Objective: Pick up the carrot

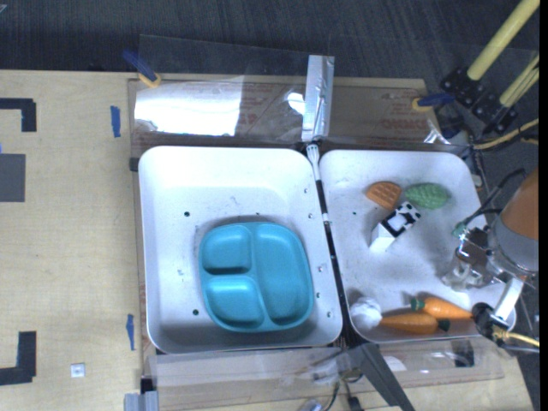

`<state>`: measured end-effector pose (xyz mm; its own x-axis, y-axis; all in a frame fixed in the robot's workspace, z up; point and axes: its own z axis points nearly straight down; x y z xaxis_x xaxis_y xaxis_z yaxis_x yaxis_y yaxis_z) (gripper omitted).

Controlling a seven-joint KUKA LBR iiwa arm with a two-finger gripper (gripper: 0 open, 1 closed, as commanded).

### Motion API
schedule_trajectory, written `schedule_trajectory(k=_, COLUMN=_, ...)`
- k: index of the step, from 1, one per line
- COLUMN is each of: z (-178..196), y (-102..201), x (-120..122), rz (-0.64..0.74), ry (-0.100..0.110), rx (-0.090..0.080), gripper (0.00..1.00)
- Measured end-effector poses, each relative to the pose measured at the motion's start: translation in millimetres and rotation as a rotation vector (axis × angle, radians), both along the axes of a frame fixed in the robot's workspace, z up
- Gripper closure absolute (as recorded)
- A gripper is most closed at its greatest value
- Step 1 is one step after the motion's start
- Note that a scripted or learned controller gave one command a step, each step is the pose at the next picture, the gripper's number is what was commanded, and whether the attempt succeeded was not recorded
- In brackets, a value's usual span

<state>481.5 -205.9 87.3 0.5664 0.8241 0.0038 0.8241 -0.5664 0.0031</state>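
The carrot [438, 307] lies unlifted at the right bin's [360, 187] 5 o'clock corner. The gripper [469, 268] hovers just above it; whether it is spread or closed, I cannot tell.

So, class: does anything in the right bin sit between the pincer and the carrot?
Nothing visible does. The pincer hangs at the right bin's right side, just above the carrot, with bare bin floor between them. A second orange piece lies against the carrot's left end.
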Motion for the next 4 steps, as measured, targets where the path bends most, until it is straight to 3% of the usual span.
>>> schedule_trajectory(k=4, z=0.1, y=-10.3, x=-0.4, rz=0.247, ry=0.003, rx=-0.005, gripper=1.0)
